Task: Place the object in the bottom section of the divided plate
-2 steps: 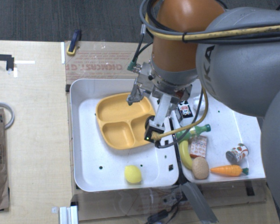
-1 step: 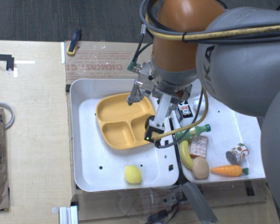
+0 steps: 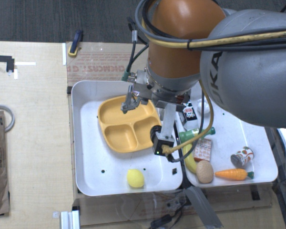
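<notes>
Three sections of the yellow divided plate (image 3: pixel 121 136) look bare, so placing is not yet done. The pincer (image 3: pixel 129 102) hangs over its twelve-o'clock part; clenched or released, I cannot tell. A lemon (image 3: pixel 135 178) lies at six o'clock.

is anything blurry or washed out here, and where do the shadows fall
Camera view: the arm's orange band, close to the lens, looks soft, while the yellow divided plate, lemon and carrot are sharp; the left white bin is bright but not blown out, with a faint shadow under the plate's lower edge.
</notes>
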You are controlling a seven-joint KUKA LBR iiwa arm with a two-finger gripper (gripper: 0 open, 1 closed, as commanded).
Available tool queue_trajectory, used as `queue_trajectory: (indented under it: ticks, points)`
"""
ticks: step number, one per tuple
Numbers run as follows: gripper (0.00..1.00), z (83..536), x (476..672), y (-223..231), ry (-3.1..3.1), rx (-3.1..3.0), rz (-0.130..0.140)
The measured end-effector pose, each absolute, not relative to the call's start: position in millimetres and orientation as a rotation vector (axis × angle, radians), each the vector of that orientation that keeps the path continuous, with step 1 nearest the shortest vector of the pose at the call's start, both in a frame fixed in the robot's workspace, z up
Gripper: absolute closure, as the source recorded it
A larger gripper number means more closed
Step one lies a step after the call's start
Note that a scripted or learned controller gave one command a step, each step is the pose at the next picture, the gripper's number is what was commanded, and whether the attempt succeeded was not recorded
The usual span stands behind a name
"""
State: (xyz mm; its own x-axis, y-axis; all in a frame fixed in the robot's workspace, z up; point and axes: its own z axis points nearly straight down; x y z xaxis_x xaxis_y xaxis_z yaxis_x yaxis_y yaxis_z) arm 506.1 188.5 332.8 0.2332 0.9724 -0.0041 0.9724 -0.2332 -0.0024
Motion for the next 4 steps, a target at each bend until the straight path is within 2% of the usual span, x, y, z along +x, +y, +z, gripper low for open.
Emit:
queue_trajectory:
  ticks: [1,2,3,4]
  points:
    - [1.0,340.4,506.6,188.0,1.946,2.464,-0.015]
    - [1.0,304.8,552.4,228.2,1.882,2.514,-0.009]
    - [1.0,400.1,524.6,178.1,1.845,2.542,-0.007]
    - [1.0,423.4,542.8,180.3,1.375,2.822,-0.008]
